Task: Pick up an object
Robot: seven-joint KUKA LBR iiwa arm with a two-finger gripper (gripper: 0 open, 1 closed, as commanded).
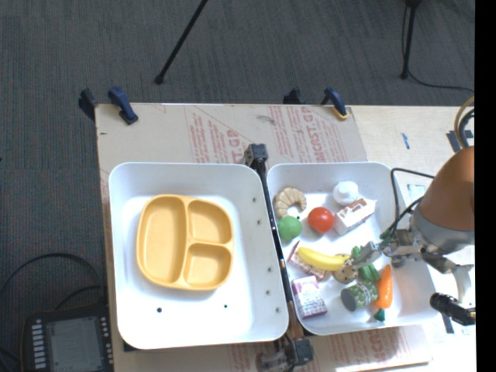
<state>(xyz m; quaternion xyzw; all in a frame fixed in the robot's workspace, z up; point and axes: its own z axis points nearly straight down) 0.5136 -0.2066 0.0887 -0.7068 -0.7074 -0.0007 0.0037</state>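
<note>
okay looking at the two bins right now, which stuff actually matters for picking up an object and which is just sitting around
Matters for the pick:
gripper, low over the right bin
toys packed beneath it: banana, carrot, tomato, green ball, croissant, small carton, pink box

Just lying about:
yellow divided plate in the left bin
blue clamps at the bench edge
tripod legs on the carpet

A yellow divided plate (185,241) lies in the left bin (124,285), and blue clamps (122,103) grip the bench's far edge.
</note>
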